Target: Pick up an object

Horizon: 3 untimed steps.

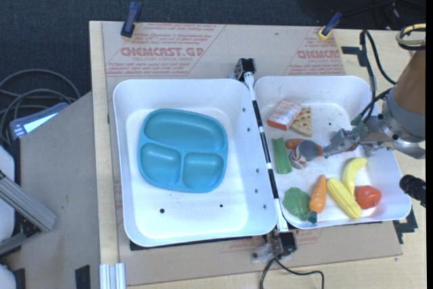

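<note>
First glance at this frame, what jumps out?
The big blue divided tray sits alone in the left bin. The right bin holds a bright clutter of toy food: a banana, a corn cob, a carrot, a tomato and a pizza slice. The claw reaches in from the right over that pile, close to a grey object near the bin's middle.

The left bin (pixel 128 145) leaves open floor all round the blue divided tray (pixel 183 149), widest along its near side. The right bin (pixel 318 88) is crowded: boxed snack (pixel 283 114), pizza slice (pixel 302 121), green stick (pixel 280 155), carrot (pixel 318 193), bananas (pixel 346 187) and tomato (pixel 367 196) sit close together. Bare floor there lies only along its far edge
</note>
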Motion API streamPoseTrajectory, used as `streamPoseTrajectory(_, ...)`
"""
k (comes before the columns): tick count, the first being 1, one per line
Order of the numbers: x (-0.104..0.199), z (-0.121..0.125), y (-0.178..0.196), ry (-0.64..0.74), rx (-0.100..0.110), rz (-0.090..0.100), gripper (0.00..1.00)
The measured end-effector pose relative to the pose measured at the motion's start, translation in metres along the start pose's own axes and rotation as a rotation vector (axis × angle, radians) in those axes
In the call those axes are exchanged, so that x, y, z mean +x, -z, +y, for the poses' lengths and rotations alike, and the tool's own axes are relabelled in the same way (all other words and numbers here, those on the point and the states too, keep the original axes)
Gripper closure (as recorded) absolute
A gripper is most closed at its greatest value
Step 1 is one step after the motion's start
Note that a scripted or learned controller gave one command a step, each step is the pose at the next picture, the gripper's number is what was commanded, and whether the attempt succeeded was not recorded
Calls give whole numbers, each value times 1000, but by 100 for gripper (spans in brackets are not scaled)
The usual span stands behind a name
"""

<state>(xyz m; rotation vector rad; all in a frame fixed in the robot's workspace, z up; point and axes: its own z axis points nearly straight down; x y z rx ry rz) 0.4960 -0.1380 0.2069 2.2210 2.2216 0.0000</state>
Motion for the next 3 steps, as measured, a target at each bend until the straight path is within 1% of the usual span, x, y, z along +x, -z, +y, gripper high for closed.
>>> streamPoseTrajectory(1, 23, -17, -122, -1, 1, 1, 0)
streamPoseTrajectory(2, 23, -17, -113, -2, -1, 0, 100)
streamPoseTrajectory(3, 83, 57, -22, 1, -2, 1, 100)
